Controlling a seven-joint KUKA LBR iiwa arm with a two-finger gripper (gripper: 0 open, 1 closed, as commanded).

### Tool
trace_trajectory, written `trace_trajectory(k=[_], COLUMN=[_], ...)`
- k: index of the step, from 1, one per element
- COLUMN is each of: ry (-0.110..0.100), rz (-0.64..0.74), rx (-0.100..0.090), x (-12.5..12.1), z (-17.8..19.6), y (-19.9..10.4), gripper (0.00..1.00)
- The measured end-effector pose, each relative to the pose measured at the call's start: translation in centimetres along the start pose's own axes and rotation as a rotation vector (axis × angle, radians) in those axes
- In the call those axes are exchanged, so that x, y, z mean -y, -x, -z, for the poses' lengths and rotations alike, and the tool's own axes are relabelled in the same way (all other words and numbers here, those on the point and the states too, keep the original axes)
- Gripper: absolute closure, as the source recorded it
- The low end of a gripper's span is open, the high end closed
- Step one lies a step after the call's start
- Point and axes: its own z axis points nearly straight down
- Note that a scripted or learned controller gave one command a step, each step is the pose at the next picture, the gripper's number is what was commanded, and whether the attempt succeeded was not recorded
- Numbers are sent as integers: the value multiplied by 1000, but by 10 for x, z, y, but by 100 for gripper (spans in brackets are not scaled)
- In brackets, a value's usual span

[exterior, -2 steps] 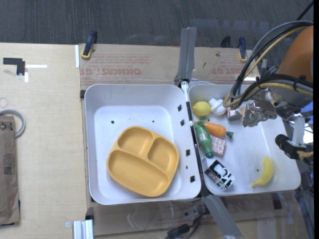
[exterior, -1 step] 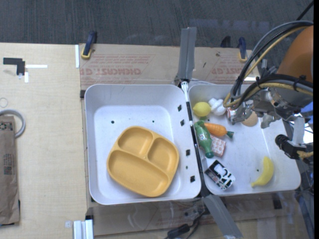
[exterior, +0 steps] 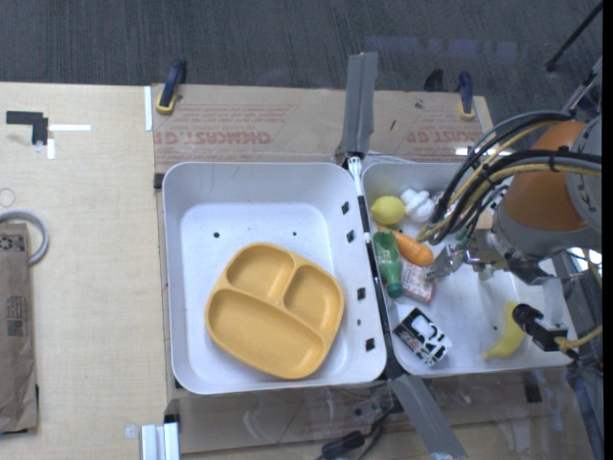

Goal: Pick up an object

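cardboard sheet (exterior: 316, 123), top centre behind the bins: red print read upside down as "CHEMCST" | brown paper bag (exterior: 14, 333), left edge: dark print seen, not legible | black-and-white packet (exterior: 422, 336), lower right: markings not legible

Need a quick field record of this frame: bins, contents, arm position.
left bin: holds yellow three-compartment plastic plate
right bin: yellow lemon, orange carrot, green bottle, yellow banana, black-and-white toy car
arm: grey, orange band, over right bin
gripper: near carrot, grasp state unclear
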Motion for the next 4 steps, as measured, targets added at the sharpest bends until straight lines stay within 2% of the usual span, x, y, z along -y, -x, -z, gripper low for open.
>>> trace_trajectory(k=[1, 2, 3, 4], ry=[-7, -5, -10, -7], rz=[127, -13, -356, -117], rx=[-1, 0, 0, 0], x=[-14, -20, -23, -51], z=[94, -4, -5, -4], y=[33, -16, -7, -20], gripper=[0, 0, 0, 0])
